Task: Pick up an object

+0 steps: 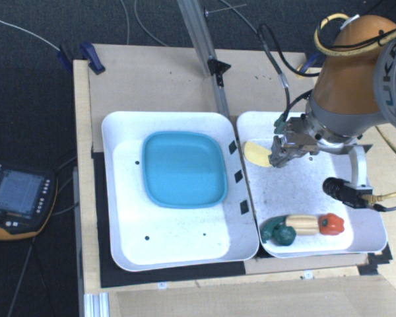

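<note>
Claw [279, 156] sits low over the right bin [303, 190], near that bin's far left corner, its tip at the edge of a pale yellow object [256, 153] lying there. Whether the claw is apart or together cannot be told from this angle, and no object is seen clamped in it. Arm [356, 78] reaches in from the right edge of the surface [152, 78], orange band above the grey wrist, wrist angled down and to the left.

Along the near edge of the right bin: a dark green object [279, 232], a tan cylinder-like object [302, 224] and a red object [330, 224], side by side and close together. Left bin [125, 243] holds a blue square plate [185, 169].

Lettering on the arm's grey housing at the right is cut off and not readable.
</note>
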`<control>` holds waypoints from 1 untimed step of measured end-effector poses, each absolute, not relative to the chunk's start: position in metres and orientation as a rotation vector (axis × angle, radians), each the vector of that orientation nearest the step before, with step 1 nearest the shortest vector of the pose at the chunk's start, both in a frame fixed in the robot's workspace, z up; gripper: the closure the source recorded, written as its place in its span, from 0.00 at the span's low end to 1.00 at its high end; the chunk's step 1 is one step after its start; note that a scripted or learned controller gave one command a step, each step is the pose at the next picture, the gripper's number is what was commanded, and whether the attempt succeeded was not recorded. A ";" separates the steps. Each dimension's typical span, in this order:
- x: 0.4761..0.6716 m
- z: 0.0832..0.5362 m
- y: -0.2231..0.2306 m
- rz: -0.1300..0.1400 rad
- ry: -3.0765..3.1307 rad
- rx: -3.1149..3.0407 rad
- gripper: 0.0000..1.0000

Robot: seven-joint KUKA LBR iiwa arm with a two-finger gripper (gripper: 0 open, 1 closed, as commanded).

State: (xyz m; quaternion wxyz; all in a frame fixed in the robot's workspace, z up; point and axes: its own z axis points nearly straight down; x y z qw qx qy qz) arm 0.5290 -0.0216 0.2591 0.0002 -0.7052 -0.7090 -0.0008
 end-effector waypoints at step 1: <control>0.532 0.242 0.035 0.000 -2.226 -2.215 1.00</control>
